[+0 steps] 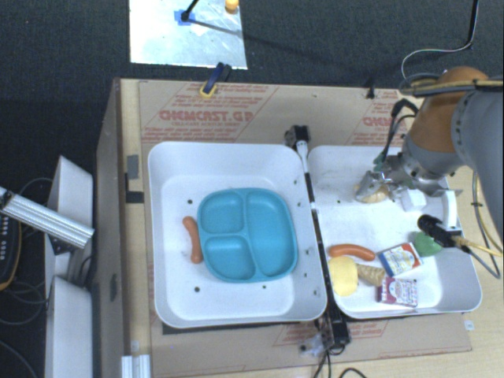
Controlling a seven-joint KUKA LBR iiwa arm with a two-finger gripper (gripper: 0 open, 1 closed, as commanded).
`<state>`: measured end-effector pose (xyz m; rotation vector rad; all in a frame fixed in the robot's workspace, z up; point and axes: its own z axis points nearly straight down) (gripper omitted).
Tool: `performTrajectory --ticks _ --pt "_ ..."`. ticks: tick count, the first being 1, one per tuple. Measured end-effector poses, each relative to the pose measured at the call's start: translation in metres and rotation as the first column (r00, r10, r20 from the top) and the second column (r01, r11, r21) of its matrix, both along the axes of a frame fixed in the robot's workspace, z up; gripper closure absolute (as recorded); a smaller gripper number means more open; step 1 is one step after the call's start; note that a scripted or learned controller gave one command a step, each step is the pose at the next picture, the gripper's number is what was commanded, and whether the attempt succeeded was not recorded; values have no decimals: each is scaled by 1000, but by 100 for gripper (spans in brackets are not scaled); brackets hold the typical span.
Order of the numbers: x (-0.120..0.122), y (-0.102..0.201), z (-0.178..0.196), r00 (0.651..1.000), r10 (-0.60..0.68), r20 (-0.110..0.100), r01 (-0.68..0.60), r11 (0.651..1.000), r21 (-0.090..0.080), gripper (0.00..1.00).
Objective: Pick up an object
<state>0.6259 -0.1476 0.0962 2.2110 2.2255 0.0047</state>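
Camera view: two shallow white bins sit side by side on a cardboard-lined bench, seen from above at a slant.
Left bin [169, 211]: holds a blue divided tray [246, 234] with three compartments, set near the middle.
Beside the tray: an orange-red sausage [192, 238] lies on the bin floor, just off the tray's left edge, running top to bottom.
Right bin [346, 172]: carries a cluster of small items toward its near edge.
Cluster, left to right: a second orange sausage [352, 251] lying crosswise; below it a pale yellow block [342, 277]; a tan, rough-textured piece [370, 273] touching the block; a small printed packet [399, 257] with red, white and blue; a red-and-white carton [398, 291] under it; a green item [429, 245] at the far right, partly under a black part of the arm.
Far part of right bin: a pale tan, lumpy object [375, 194] rests on the bin floor, just beside the gripper.
Gripper [383, 181]: lowered over that tan object at the bin's upper right; whether its fingers are parted or closed, or grip anything, cannot be told.
Arm [453, 136]: grey with an orange band, reaching in from the right.
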Motion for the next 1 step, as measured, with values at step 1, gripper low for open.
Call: performTrajectory --ticks 1 --pt "-15 59 36 1000 -2 -3 2 1000 2 100"
